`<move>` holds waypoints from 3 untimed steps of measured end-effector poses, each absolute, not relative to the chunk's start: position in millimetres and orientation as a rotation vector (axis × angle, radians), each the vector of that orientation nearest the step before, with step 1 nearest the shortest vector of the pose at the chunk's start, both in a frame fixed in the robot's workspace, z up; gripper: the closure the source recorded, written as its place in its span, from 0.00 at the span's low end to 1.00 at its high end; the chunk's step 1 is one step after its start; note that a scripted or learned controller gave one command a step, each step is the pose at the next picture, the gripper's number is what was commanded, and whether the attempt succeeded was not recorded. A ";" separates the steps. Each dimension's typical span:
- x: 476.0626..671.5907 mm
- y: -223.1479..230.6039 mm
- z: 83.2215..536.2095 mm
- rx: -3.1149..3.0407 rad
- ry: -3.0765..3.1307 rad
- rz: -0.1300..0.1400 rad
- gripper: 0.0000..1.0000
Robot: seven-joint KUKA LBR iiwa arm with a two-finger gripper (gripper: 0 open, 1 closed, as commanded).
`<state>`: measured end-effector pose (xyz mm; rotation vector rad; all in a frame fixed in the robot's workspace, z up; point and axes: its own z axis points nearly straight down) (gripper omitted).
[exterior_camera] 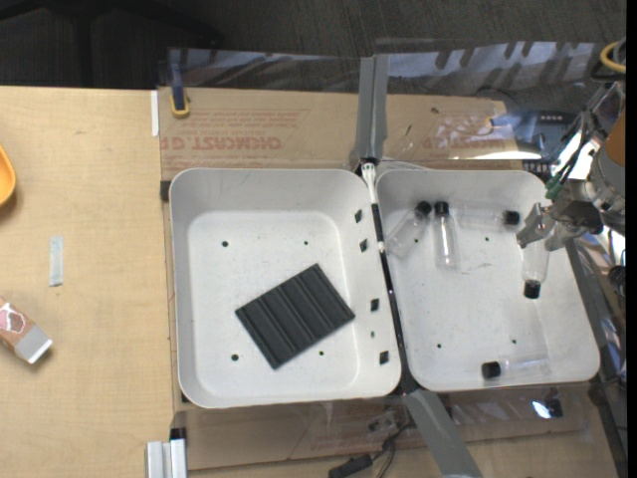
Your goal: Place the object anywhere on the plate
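Observation:
The plate [295, 315] is a dark ribbed rectangle lying askew on the floor of the left bin [199, 227]. Several clear vials with black caps lie in the right bin [468, 307]. One vial [444, 235] lies at the upper left beside another [403, 231], and a third vial [517, 367] rests near the front rim. My gripper [547, 229] hangs over the right bin's right side. A vial [534, 267] with its black cap pointing toward the front sits directly below the gripper, its upper end meeting the gripper. Whether it is gripped is unclear.
A clear vial [495, 217] lies near the right bin's back wall. A metal divider [370, 118] runs between the bins at the back. On the wooden bench at left lie a small wrapped item [22, 333] and a grey strip [56, 262].

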<state>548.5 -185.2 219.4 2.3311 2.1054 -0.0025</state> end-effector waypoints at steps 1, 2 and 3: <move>588.2 -130.3 223.5 2.159 2.282 -0.003 1.00; 589.9 -53.8 261.2 2.286 2.155 -0.004 1.00; 584.5 17.4 260.2 2.244 2.201 -0.006 1.00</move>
